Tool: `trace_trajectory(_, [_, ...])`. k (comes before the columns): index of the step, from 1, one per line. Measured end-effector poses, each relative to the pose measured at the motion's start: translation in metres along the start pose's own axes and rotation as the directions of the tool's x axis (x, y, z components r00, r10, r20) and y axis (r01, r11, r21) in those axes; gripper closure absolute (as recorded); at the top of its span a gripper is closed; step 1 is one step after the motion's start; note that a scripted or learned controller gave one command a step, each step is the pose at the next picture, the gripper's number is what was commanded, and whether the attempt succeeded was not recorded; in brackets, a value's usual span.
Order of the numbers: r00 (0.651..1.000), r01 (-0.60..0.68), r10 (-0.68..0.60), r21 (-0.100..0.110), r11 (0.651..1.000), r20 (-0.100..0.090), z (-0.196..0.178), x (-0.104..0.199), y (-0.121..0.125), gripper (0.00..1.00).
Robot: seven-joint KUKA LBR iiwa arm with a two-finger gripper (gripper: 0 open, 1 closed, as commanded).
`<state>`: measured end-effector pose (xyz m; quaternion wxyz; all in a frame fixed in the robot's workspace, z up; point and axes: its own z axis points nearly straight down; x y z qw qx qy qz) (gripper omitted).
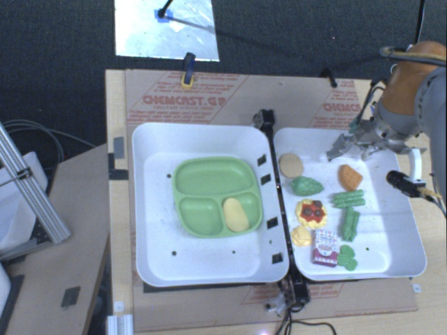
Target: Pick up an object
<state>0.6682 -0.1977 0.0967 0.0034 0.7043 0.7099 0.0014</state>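
The gripper (353,145) hangs over the far end of the right bin (405,257), its two fingers spread apart with nothing between them. The nearest thing to it, and my guess for the target, is the small orange toy food (350,176), perhaps a carrot chunk or bread piece, lying just below and beside the fingertips on the bin floor. It looks like hollow moulded plastic, so I'd judge it light, stiff and rather slick; a pinch across its narrower width, around the middle, should hold better than one at the tapered end, where it could squirt out. It is orange with a paler edge, stubby and rounded, sitting apart from the tan round bun (291,164) and the green leafy piece (306,185) to its left, with two green bean pods (348,210) near it toward the front. In the left bin (154,257) a green divided tray (209,180) holds a yellow oval piece (236,214).
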Motion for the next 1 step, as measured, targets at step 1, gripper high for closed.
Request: trace_trajectory(1, [1.000,-0.009,0.009,0.009,1.000,-0.003,0.0125,-0.0093,-0.0479,0.00])
